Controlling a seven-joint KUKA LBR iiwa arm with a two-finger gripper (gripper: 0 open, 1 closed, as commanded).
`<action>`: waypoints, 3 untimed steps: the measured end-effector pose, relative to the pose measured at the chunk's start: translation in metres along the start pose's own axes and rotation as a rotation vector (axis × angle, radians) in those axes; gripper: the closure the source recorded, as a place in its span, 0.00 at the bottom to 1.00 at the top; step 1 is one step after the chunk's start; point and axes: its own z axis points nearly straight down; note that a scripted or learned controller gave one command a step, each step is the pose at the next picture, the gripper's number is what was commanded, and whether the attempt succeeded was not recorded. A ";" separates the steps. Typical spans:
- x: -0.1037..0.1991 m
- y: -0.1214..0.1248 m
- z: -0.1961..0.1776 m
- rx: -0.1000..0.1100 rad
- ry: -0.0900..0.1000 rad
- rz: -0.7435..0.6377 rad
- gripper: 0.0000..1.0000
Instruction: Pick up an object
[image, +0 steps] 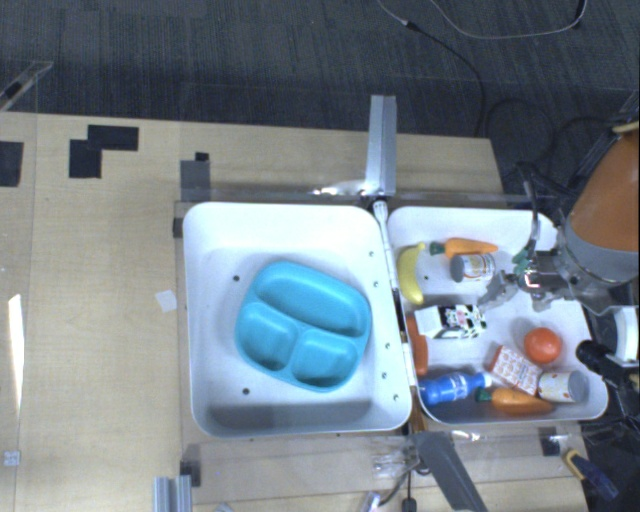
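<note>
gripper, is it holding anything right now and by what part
It cannot be told. The gripper hangs over the right bin, just right of a small can and above a black-and-white carton, but nothing clearly shows in its grasp.

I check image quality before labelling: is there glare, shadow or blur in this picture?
Camera view: glare streak on the beige bench at left; soft shadow inside the left white bin along its near wall; the grey two-finger gripper looks slightly blurred; the blue divided plastic tray is sharp.
</note>
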 end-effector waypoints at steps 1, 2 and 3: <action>0.008 0.014 0.082 -0.034 -0.011 -0.250 0.00; 0.010 0.017 0.070 -0.040 -0.012 -0.253 1.00; 0.093 0.085 -0.112 -0.006 -0.002 -0.231 1.00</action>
